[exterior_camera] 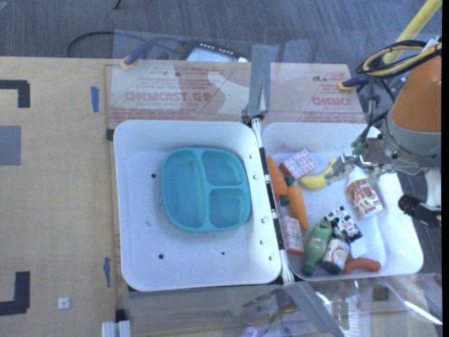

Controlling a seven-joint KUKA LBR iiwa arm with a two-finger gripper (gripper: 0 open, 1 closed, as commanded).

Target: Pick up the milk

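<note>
The milk [347, 226], a little carton with black and white cow spots, lies low in the right bin [410, 248], squeezed between a green bottle [317, 241] and other toy food. The claw [345, 167] hovers near the top of that bin beside a banana [315, 181], and I cannot tell if it is released or clenched. Because the milk is packed so tight, the claw could grab a neighbor or slip off, and no words on the packs are clear enough to read.

A turquoise divided plate [207, 189] sits in the white left bin [133, 209]. The right bin [403, 248] holds orange carrots [297, 206], a yellow banana [316, 181], a green bottle [316, 241], and a black-and-white cow-patterned milk carton [347, 226].
</note>
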